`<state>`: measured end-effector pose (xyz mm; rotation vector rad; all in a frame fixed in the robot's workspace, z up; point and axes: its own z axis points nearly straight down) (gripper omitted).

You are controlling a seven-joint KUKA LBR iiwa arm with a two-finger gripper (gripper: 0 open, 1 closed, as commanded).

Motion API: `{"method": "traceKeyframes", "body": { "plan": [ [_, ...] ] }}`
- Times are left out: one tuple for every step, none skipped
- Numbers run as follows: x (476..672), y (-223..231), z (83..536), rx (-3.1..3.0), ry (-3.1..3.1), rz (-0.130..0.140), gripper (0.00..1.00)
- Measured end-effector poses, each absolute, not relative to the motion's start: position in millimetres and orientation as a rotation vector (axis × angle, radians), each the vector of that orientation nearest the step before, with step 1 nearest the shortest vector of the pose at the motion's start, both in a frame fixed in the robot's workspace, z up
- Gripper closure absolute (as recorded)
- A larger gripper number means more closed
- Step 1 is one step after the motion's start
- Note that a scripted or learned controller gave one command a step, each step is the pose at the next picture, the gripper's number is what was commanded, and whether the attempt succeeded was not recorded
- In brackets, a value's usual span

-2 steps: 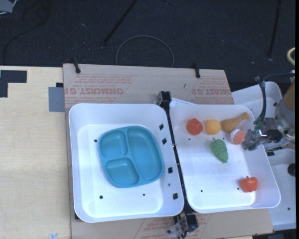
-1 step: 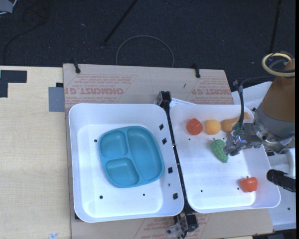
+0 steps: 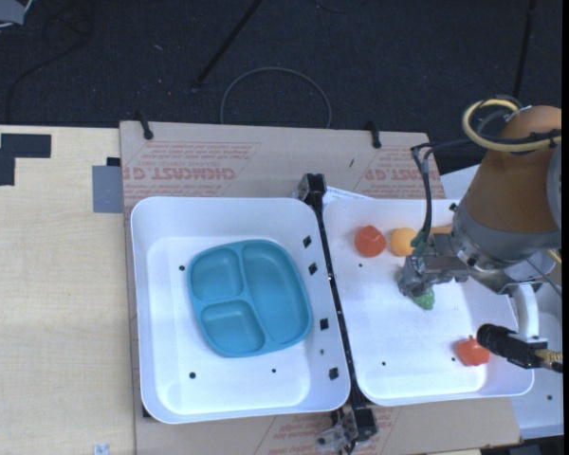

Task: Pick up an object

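In the right bin [image 3: 398, 377] my gripper [image 3: 415, 281] is low over the floor, right above a small green object [image 3: 425, 300] that peeks out beneath it. A red round object [image 3: 369, 241] and a yellow-orange one [image 3: 402, 242] lie side by side just up and left of the gripper. A red-orange object [image 3: 471, 352] rests near the bin's front right corner. The arm's grey body with its orange band [image 3: 520, 173] covers the bin's right part.
The left bin [image 3: 161, 245] holds a blue divided plate [image 3: 249, 296]. A black divider [image 3: 324, 282] runs between the two bins. Bare floor lies at the front left of the right bin.
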<state>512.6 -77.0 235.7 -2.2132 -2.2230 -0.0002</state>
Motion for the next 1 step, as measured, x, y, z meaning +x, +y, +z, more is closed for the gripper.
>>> {"method": "traceKeyframes", "body": {
  "plan": [
    [504.3, -25.8, 223.6, -2.213, -2.222, 0.003, 1.00]
  ]
}}
